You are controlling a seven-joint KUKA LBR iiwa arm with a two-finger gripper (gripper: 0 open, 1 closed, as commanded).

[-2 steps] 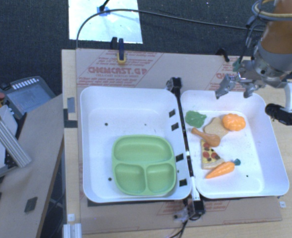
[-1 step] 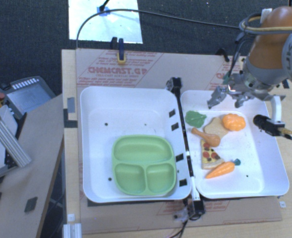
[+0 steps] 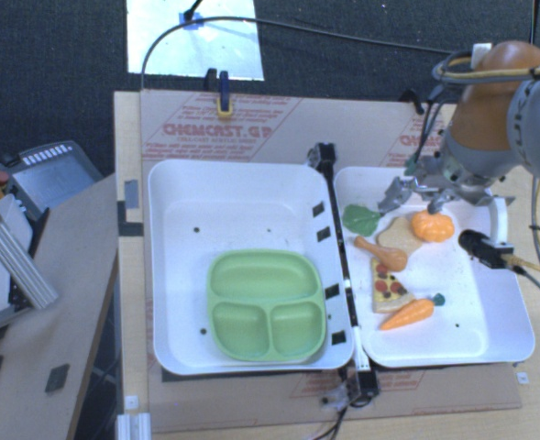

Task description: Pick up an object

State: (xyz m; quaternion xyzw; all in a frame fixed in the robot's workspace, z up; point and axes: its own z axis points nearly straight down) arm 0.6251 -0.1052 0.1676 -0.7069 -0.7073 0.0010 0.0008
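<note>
The right bin [image 3: 503, 333] holds several toy foods. A green leaf [image 3: 360, 218] lies at its left. Near the middle are an orange round fruit [image 3: 432, 226], a pale bread slice [image 3: 398, 234], a tan drumstick [image 3: 383, 253], a pizza slice [image 3: 388, 288] and a carrot [image 3: 409, 313]. My gripper [image 3: 416, 198] hangs at the back of this bin, just above the bread slice and the orange fruit. It is open, its fingers [image 3: 396, 193] spread apart, and nothing sits between them.
The left bin [image 3: 182, 200] holds a green divided plate [image 3: 266, 304]. A black divider strip [image 3: 336, 246] runs between the bins. The arm [image 3: 490, 108] reaches in from the upper right. A side table [image 3: 59, 319] stands at the left.
</note>
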